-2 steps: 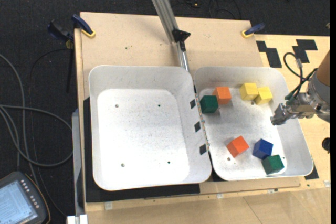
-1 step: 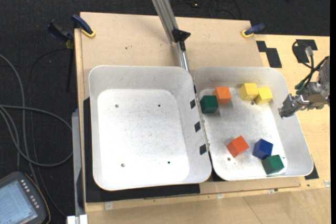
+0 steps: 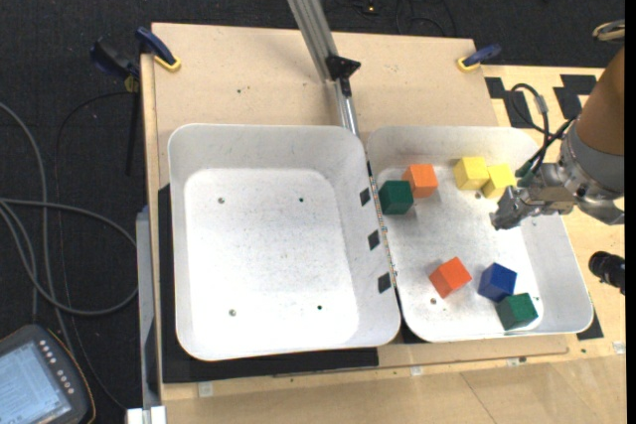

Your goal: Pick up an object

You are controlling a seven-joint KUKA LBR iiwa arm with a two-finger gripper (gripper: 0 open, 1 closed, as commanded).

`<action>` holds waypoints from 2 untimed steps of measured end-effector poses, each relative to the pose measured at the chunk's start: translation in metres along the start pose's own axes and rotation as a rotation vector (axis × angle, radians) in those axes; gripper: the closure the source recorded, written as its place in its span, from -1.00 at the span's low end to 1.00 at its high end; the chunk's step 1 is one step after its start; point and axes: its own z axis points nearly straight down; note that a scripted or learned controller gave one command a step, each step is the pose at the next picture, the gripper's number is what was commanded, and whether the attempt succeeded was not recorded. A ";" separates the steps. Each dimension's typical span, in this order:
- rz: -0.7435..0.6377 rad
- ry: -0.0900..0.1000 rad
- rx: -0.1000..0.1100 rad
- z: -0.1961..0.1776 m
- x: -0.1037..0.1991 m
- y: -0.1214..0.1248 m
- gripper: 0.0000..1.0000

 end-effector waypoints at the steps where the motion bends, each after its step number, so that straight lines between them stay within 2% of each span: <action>1: -0.002 0.001 -0.001 -0.007 0.059 -0.001 1.00; 2: -0.001 0.000 -0.001 -0.007 0.105 0.004 1.00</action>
